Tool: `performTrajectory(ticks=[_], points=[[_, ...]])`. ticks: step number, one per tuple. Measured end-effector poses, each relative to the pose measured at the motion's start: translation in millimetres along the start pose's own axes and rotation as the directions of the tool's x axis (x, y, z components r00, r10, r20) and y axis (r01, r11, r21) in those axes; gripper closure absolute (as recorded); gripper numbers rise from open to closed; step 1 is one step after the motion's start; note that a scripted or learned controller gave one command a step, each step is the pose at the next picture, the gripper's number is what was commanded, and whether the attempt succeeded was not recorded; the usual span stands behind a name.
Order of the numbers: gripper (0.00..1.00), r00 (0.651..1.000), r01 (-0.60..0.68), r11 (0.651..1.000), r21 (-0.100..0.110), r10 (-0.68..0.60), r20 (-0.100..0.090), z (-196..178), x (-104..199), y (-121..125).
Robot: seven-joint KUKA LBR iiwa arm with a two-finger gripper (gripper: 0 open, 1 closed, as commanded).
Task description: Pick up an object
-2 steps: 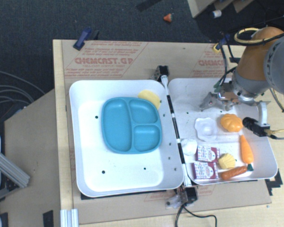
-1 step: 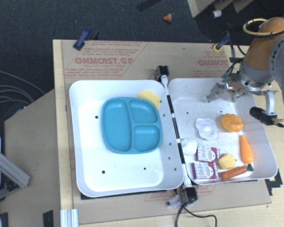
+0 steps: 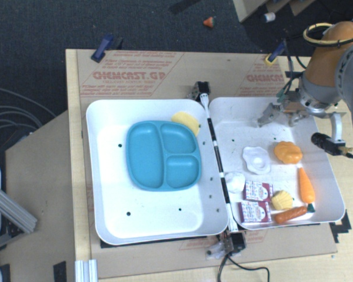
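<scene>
My gripper (image 3: 280, 117) hangs over the far end of the right bin (image 3: 235, 111), its two fingers spread open with nothing between them. Below it in that bin lie an orange fruit (image 3: 288, 152), a white fried-egg piece (image 3: 256, 159), a carrot (image 3: 306, 185), a small white lump (image 3: 235, 183), two pink-and-white cartons (image 3: 256, 201), a yellow corn piece (image 3: 282, 201) and a red sausage (image 3: 291, 214). The orange fruit is the nearest to the gripper, a little toward the camera.
The left bin (image 3: 112, 204) holds a blue divided plate (image 3: 163, 155) and a yellow object (image 3: 186, 121) at its far right corner. A black clamp (image 3: 201, 89) sits where the bins meet. The arm's grey wrist (image 3: 320, 93) stands over the right bin's far right corner.
</scene>
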State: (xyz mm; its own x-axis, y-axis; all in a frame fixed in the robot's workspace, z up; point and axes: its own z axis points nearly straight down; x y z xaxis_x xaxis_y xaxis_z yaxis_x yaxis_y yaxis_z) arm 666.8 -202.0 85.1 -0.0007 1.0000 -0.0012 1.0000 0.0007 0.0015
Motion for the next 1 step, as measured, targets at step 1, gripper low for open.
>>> performTrajectory(ticks=[1], points=[[0.00,1.000,0.005,1.000,0.006,-0.004,-0.018,-1.4,-11.4,1.9]])
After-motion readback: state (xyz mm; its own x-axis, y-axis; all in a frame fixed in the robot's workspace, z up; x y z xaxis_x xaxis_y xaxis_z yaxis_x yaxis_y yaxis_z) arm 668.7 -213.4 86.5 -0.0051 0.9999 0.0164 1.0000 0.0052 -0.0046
